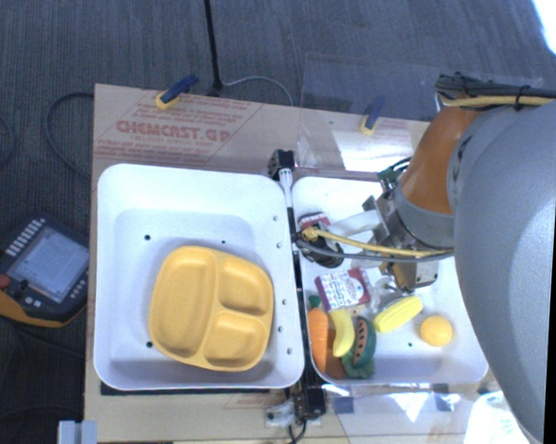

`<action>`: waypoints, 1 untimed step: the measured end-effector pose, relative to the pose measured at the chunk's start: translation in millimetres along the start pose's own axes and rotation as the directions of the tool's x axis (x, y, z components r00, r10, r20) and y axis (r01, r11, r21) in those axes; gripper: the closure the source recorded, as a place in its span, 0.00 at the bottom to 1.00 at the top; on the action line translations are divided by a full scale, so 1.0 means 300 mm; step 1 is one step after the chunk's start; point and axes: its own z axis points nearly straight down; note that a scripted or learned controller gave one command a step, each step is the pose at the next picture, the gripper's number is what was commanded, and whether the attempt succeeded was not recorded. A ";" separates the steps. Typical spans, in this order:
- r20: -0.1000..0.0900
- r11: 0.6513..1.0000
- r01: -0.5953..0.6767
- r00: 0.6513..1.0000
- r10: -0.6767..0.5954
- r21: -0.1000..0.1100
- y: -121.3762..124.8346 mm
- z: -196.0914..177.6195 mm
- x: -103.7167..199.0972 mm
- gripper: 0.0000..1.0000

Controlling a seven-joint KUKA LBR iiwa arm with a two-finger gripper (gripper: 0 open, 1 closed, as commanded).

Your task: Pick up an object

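One corn cob (397,314), just below jaws (393,287)

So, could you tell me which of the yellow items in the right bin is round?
The small yellow ball, at the bin's right side; the corn cob beside it is elongated, and the banana is curved.

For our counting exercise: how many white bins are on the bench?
2. The left bin holds a yellow tray; the right bin holds the toy food, under the arm.
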 end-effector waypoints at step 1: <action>-0.005 1.000 -0.003 1.000 0.003 -0.003 0.309 -0.347 -0.073 1.00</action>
